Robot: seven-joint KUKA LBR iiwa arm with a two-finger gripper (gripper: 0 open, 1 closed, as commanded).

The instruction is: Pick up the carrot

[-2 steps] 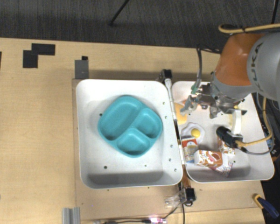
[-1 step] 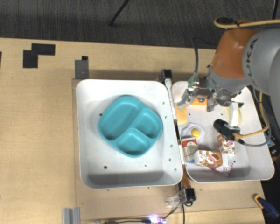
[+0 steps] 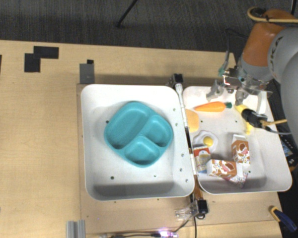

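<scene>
The carrot (image 3: 210, 107) is orange with a small green tip at its right end. It lies flat along the far part of the right bin (image 3: 273, 182). My gripper (image 3: 228, 93) hovers just above and behind the carrot's green end, at the bin's far rim. Its two fingers stand apart, open, with nothing between them. The carrot rests on the bin floor, apart from the fingers.
A yellow banana (image 3: 249, 118) lies right of the carrot and an orange piece (image 3: 191, 118) left of it. Nearer are a small round white item (image 3: 206, 142) and brown-and-white snack packets (image 3: 224, 169). A teal divided plate (image 3: 138, 133) sits in the left bin (image 3: 94, 182).
</scene>
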